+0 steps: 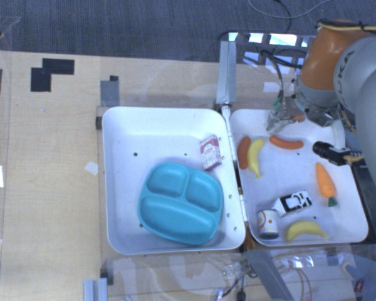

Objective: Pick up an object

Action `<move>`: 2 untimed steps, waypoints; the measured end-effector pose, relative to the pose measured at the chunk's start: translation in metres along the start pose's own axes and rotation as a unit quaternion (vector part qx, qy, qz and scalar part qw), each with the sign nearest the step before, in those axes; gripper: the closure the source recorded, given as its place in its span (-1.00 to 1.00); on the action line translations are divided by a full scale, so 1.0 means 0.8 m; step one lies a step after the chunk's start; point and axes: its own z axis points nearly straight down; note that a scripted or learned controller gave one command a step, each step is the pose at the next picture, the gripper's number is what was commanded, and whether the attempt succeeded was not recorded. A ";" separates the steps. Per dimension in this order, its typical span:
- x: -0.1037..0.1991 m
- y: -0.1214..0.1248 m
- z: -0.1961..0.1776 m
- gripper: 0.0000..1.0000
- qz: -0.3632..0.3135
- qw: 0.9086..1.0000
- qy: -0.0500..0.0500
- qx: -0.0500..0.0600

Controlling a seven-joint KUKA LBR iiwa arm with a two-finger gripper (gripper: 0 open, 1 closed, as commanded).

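Grey gripper (281, 119) hovers above the right bin's (357, 221) far edge.
Jaw state unclear; sausage (286, 143) just below could roll aside if clipped.

This looks like a robotics lab, set up for testing rather than for living or cooking. A pale wooden counter (50, 187) carries two shallow white bins (116, 168), fixed side by side with metal brackets (225, 74) and clear panels at the edges. Black tape marks (50, 74) sit on the counter top. A grey industrial arm (357, 74) with an orange band reaches over the right bin (363, 221), loose cables (282, 5) trail across grey carpet (113, 11) behind, and the bins hold plastic toy food (255, 155) and a blue divided tray (182, 202).
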 end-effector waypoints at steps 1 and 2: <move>0.018 -0.071 -0.144 1.00 0.043 0.999 0.001 0.002; 0.005 -0.120 -0.120 1.00 0.027 1.000 0.002 0.005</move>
